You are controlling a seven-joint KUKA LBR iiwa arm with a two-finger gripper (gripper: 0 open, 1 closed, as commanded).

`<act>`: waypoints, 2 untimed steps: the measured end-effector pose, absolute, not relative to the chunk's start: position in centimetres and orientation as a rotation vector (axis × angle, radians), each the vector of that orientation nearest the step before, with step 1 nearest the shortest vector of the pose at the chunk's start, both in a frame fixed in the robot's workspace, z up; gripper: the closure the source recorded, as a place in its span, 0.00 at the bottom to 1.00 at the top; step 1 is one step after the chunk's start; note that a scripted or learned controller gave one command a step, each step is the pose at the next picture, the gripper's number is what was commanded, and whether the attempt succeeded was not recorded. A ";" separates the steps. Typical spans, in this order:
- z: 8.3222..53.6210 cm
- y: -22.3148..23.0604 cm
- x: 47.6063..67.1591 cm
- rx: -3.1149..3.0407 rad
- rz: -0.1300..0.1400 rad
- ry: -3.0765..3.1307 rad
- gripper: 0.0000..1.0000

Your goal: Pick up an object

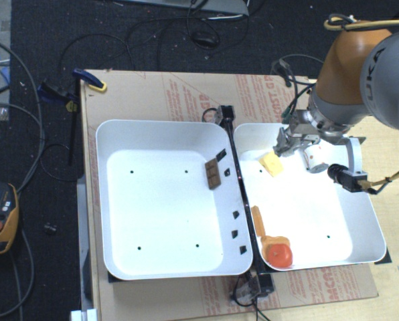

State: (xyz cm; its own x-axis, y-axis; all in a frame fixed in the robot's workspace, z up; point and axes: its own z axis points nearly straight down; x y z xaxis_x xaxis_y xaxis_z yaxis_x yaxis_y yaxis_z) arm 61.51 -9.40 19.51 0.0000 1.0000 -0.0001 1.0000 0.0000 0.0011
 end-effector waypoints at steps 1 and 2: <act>25.1 -10.1 60.9 2.220 0.004 2.218 1.00; 30.1 -10.1 61.0 2.219 0.003 2.220 1.00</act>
State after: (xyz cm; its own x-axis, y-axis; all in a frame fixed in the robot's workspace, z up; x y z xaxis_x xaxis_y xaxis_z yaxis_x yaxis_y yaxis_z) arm 60.96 -10.13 30.12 -0.0001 1.0000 -0.0005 1.0000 0.0001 0.0036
